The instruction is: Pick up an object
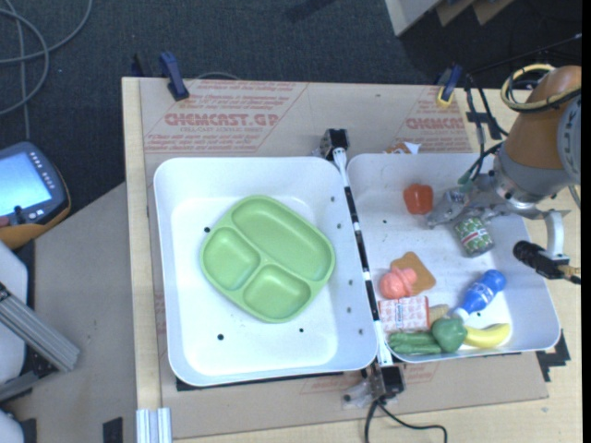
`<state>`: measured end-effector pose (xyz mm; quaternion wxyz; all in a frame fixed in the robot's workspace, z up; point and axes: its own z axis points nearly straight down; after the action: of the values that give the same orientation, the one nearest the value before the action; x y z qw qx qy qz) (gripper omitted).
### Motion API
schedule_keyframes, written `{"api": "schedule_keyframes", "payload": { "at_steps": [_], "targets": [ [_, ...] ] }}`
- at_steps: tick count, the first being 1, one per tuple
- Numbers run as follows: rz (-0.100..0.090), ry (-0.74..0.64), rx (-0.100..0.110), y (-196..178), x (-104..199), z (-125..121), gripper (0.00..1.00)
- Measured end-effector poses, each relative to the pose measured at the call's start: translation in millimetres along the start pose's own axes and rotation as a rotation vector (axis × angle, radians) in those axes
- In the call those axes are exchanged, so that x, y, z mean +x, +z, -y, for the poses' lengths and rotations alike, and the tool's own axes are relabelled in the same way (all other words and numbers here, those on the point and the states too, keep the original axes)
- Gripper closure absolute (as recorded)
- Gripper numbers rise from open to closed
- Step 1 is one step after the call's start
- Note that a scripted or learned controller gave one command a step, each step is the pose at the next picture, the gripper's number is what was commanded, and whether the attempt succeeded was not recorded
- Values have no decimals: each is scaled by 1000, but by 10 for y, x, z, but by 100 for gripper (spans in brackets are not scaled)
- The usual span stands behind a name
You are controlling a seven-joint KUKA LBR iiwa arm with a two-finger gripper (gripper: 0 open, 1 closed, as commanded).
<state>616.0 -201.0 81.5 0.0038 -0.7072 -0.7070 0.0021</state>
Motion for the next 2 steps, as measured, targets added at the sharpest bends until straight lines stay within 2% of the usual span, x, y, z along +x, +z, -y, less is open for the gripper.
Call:
{"api": "schedule_keyframes", "payload": {
  "at_steps": [1,2],
  "targets": [
    [3,0,-11,-162,-6,-29,100],
    [3,0,-10,-154,-6,-27,0]
  ]
}}
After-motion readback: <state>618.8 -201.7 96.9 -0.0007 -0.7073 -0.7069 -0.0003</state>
